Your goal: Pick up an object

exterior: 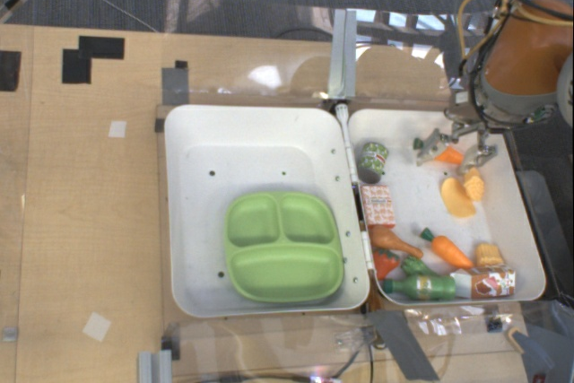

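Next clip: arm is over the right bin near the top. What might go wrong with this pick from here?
The end effector sits over a small orange piece near the right bin top wall, so a grasp may slip or close on nothing. The yellow pieces lie just below and could get nudged. The bin's lower end is crowded, with a carrot and green bottle close together.

Arm [525,58] entering from 2 o'clock, orange band above wrist, gripper [456,148] pointing down, fingers spread apart
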Motion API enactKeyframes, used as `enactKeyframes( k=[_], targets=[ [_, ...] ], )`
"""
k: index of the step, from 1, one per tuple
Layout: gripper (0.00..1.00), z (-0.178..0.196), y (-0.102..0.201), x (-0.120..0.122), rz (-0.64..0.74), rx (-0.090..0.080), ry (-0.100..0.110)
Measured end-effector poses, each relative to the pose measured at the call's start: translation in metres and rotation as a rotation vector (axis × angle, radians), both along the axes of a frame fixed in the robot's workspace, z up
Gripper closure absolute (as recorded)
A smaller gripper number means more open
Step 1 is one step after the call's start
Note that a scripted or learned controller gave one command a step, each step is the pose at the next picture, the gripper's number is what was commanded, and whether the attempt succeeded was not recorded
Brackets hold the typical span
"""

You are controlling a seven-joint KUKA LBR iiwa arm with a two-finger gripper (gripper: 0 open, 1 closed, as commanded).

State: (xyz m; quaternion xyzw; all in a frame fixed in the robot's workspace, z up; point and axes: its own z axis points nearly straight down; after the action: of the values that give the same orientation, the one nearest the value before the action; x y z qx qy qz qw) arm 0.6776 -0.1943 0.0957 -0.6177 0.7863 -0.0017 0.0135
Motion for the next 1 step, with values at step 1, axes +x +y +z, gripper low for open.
enactKeyframes(
  k=[1],
  targets=[
    [0.00, -0.0006, -0.0002, -0.0059, -0.036, -0.001, -0.002]
  ],
)
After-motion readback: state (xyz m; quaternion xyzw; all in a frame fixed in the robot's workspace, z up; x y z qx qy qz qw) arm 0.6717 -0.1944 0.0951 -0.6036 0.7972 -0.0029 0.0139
